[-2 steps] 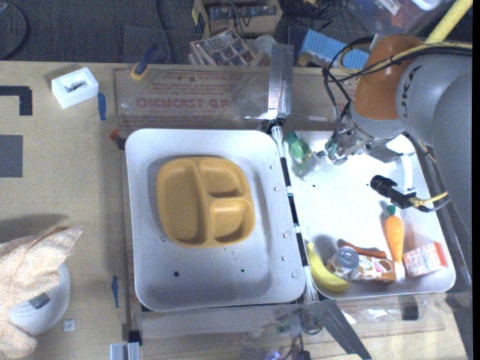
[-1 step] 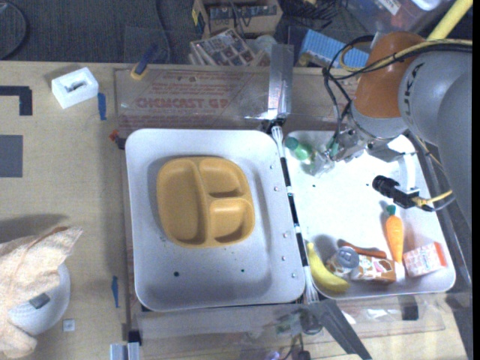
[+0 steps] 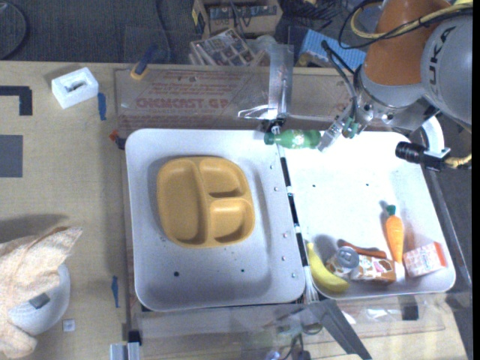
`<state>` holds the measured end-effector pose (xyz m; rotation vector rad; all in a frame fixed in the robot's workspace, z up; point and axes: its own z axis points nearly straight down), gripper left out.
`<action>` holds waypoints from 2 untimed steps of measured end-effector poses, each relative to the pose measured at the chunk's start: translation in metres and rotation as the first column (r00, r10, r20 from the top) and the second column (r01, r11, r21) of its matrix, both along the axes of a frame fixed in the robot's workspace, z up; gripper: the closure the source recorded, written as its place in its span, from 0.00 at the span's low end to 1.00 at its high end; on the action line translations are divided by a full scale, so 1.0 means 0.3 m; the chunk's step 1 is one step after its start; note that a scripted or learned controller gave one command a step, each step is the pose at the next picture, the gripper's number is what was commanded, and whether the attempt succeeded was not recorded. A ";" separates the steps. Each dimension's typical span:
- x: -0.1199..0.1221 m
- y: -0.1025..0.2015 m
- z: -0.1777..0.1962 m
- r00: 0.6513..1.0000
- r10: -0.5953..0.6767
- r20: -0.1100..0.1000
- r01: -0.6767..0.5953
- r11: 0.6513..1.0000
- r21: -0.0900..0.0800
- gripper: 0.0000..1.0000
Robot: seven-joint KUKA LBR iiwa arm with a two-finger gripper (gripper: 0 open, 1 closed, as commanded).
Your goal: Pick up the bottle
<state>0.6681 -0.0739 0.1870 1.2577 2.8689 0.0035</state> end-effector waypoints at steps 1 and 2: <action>-0.090 0.059 0.043 0.955 -0.297 -0.009 0.297 0.955 0.002 1.00; -0.090 0.059 0.043 0.955 -0.297 -0.009 0.297 0.955 0.002 0.00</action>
